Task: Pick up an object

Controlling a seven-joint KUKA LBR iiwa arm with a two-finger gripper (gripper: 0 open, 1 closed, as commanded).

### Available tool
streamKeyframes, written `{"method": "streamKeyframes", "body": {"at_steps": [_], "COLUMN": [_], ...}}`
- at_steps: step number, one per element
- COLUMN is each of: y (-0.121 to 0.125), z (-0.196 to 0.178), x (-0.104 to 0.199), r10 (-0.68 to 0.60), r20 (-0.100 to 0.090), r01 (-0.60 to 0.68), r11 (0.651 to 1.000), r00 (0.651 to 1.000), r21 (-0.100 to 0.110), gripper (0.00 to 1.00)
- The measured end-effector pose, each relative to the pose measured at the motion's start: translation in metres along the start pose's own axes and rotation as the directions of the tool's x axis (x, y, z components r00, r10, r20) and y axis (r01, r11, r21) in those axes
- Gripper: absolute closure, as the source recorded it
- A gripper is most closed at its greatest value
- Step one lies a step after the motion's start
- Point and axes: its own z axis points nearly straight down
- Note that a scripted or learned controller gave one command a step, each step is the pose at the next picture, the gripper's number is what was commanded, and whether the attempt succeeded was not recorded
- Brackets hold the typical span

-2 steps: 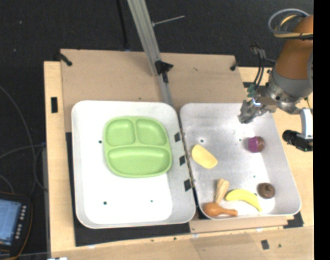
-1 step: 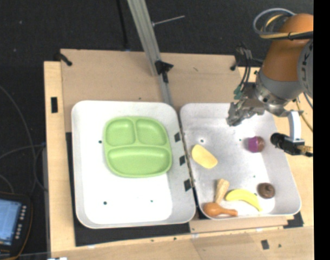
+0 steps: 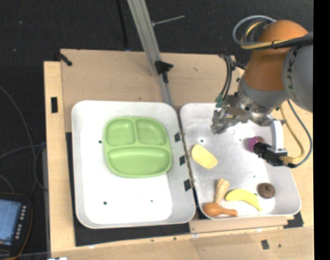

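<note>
Pincer above glossy yellow wedge

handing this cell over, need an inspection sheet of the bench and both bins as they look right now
surface: wooden bench bearing two white bins side by side, left bin and right bin.
job's things: in the right bin, a yellow piece, a banana, a tan stick, an orange piece, a brown round piece and a purple piece.
clutter: green divided plate in the left bin.
grippers: gripper over the right bin's upper part, nothing seen between its fingers.
cables: hoses looping off the wrist; cables on the floor at left.
surroundings: metal pole, tablet at lower left.
</note>
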Motion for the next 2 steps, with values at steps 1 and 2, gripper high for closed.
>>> {"method": "streamKeyframes", "body": {"at_steps": [1, 2], "y": [-0.011, -0.023], "z": [0.003, -0.005], "x": [0.041, 0.099], "r10": [0.001, -0.002], "r20": [0.001, -0.001], "r01": [-0.001, 0.002], "r11": [1.0, 1.0], "r00": [1.0, 1.0], "r21": [0.0, 0.0], "gripper": [1.0, 1.0]}}
